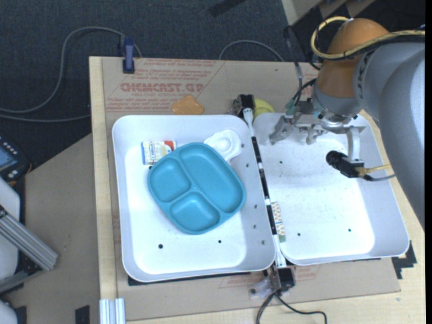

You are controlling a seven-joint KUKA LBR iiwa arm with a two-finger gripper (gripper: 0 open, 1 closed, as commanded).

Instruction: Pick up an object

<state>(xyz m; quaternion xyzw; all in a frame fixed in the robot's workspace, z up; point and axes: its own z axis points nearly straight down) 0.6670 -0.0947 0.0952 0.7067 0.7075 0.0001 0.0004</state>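
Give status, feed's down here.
End effector over right bin's far edge. Blue divided plate, small carton in left bin. Nothing gripped.

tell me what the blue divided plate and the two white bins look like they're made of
Blue divided plate: probably moulded plastic, uniform matte colour, soft rounded compartment edges. Left bin and right bin: likely thin formed plastic, smooth white with rounded rims, slightly glossy.

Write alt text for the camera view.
The end effector hangs over the far end of the right bin. The left bin holds a blue divided plate, a small carton and a white object.
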